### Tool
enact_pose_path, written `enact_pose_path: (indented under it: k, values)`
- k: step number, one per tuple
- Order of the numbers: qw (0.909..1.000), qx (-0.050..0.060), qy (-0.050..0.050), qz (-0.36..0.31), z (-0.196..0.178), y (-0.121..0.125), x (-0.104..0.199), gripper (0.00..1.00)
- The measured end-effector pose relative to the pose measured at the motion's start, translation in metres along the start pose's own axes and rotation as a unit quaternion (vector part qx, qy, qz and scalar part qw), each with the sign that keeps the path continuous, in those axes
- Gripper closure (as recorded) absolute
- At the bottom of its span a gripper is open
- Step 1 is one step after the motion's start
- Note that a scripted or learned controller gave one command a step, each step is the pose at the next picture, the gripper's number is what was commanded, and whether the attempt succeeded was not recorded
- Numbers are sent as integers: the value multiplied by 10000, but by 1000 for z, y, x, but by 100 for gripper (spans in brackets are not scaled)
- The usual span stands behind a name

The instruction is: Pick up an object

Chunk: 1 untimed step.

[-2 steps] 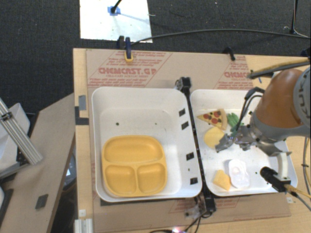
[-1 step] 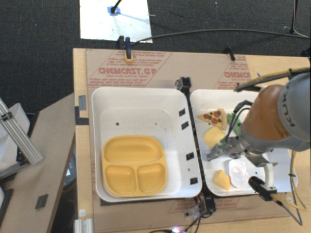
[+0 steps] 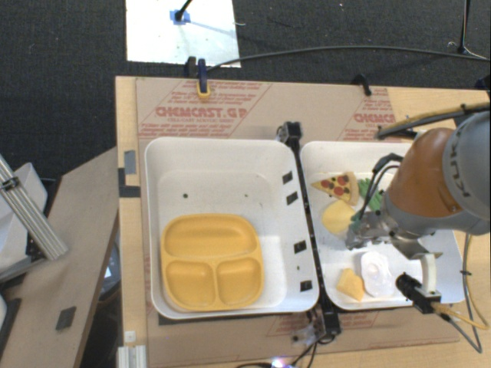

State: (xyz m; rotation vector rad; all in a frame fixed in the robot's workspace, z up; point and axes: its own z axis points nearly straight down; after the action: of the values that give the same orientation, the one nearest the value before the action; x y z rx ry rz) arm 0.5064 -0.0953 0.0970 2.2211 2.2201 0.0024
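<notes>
The right bin (image 3: 318, 159) holds several small toys. A pizza slice (image 3: 338, 185) lies near its upper left. Below it sits a pale yellow round piece (image 3: 336, 218), with something green (image 3: 376, 198) just to its right, partly hidden by the arm. A yellow cheese wedge (image 3: 351, 284) and a white object (image 3: 375, 273) lie near the bin's front edge. My gripper (image 3: 359, 232) hangs low over the bin's middle, just right of the pale yellow piece and above the white object. The wrist hides the parts that would grip.
The left bin (image 3: 222, 156) holds a yellow divided tray (image 3: 213, 261) in its front half. A black divider (image 3: 305, 228) runs between the two bins. The grey and orange arm (image 3: 433, 186) covers the right bin's right side. Cables cross the board behind the bins.
</notes>
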Motion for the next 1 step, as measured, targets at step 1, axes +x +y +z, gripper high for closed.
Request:
enact_pose_path:
  k: [1]
  values:
    - [10000, -27, -5, -25, -60, 5, 8, 100]
